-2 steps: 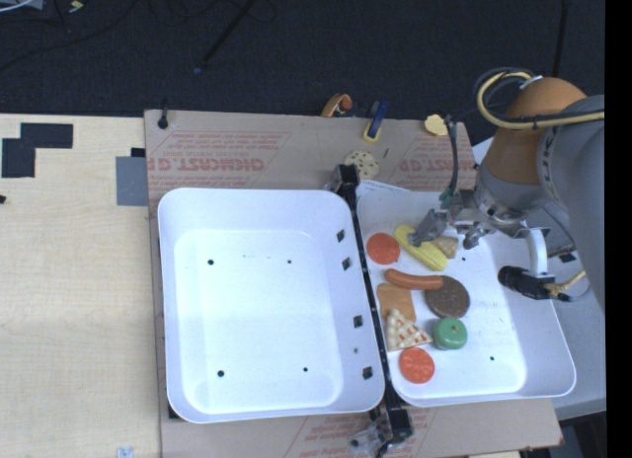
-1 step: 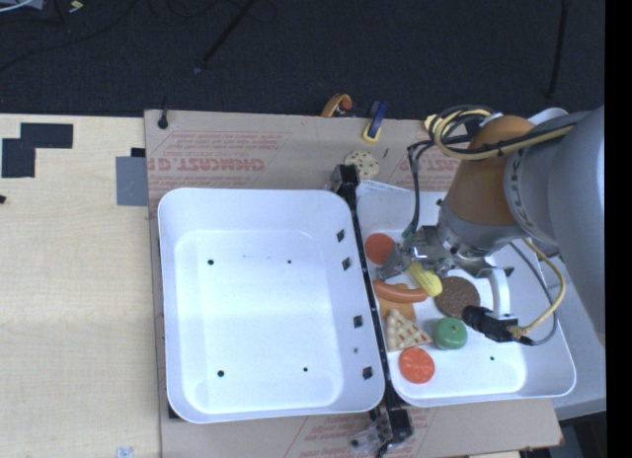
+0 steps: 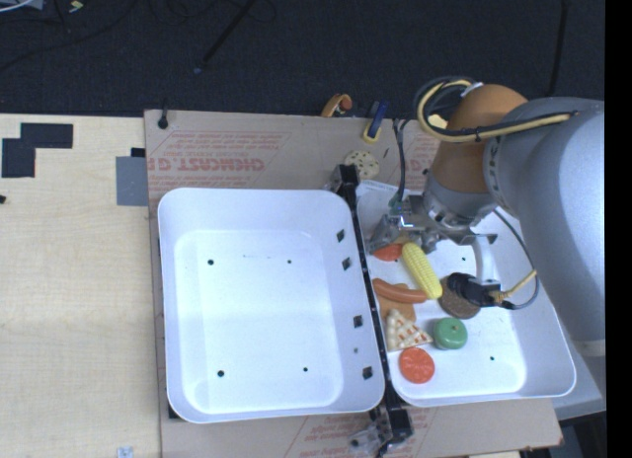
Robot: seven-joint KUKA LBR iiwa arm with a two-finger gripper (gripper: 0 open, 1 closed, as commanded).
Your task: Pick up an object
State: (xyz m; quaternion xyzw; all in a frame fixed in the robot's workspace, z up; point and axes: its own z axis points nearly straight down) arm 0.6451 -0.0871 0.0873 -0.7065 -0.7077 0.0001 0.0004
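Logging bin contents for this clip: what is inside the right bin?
The right bin holds a corn cob, hot dog, waffle piece, green disc, orange-red disc and brown cookie. The arm covers its upper part, hiding anything there.

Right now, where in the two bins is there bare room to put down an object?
The left bin has bare floor wall to wall. In the right bin, the near-right corner beyond the green piece is bare. Around the corn and sausage it is crowded.
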